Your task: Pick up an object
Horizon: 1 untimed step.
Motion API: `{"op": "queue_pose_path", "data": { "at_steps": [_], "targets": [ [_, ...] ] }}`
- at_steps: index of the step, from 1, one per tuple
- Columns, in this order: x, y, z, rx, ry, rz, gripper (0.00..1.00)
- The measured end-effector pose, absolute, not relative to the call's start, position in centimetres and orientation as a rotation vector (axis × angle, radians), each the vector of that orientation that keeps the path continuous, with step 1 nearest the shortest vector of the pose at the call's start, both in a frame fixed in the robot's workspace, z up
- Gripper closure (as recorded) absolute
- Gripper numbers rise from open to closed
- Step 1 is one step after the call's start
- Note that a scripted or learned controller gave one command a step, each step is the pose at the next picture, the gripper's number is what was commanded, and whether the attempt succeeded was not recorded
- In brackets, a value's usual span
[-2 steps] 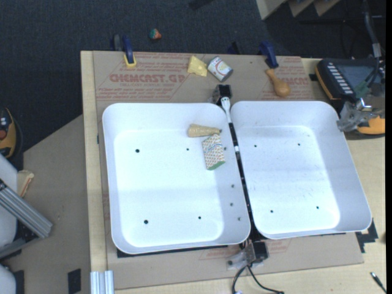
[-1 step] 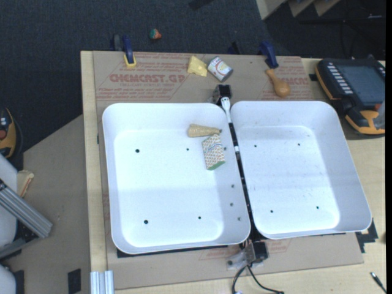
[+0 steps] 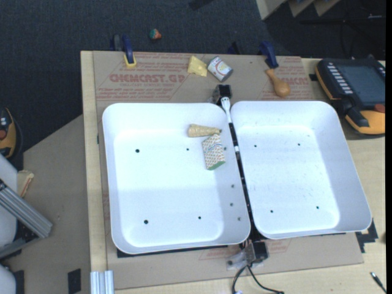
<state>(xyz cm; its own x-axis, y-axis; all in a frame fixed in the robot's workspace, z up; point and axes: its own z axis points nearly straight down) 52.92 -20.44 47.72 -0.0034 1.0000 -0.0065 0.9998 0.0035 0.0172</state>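
Finger state: cannot tell. Pick not yet begun. Patterned packet (image 3: 213, 151) and tan cone (image 3: 203, 130) touching, upper right of left bin (image 3: 108, 141). Next: lowering squarely over one, then closing.

The left bin (image 3: 122, 182) holds a tan roll (image 3: 203, 130) touching a patterned packet (image 3: 213, 151).

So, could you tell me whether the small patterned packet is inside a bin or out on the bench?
Inside. The patterned packet lies flat on the left bin's floor, near its right wall.
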Motion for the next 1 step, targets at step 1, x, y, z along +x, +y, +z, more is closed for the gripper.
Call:
{"op": "queue_pose_path", "data": {
  "at_steps": [1],
  "targets": [
    [55.23, -14.78, 36.71, 2.221, 2.236, -0.005, 1.00]
  ]
}}
